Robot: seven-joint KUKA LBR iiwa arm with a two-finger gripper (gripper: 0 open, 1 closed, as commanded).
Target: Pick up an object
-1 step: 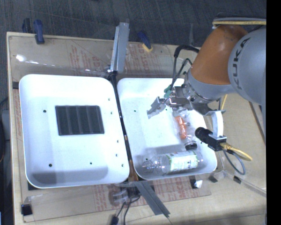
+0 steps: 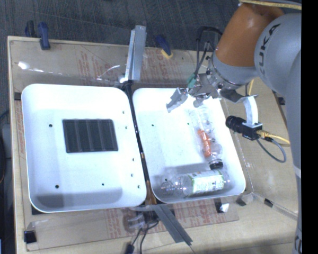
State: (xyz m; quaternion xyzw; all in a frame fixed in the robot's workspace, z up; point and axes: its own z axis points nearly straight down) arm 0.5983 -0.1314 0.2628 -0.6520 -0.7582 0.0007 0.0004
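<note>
**Arm Hangs Over the Right Bin**

While the arm (image 2: 265, 36) reaches in from the right, we see its jaws (image 2: 188, 95) hanging over the far part of the right bin (image 2: 159, 157). We cannot tell if the jaws are open or closed, because the metal parts there look small and blurry. We see nothing held between them.

In the right bin lie two bottles. A small clear bottle (image 2: 205, 134) with something orange inside lies along the right side of the bin, just below the jaws. A bigger clear bottle (image 2: 197, 183) with a white label and a black cap lies across the near end of the bin. The two bottles are close together near the bin's right corner.

The left bin (image 2: 42, 157) sits just beside the right one, and their edges touch in the middle. A dark flat block (image 2: 90, 135) with ridges lies in the left bin, near its middle.

Both bins rest on the bench (image 2: 265, 216). A black plug with a yellow cable (image 2: 249, 128) hangs by the arm, just past the right bin's edge.
</note>
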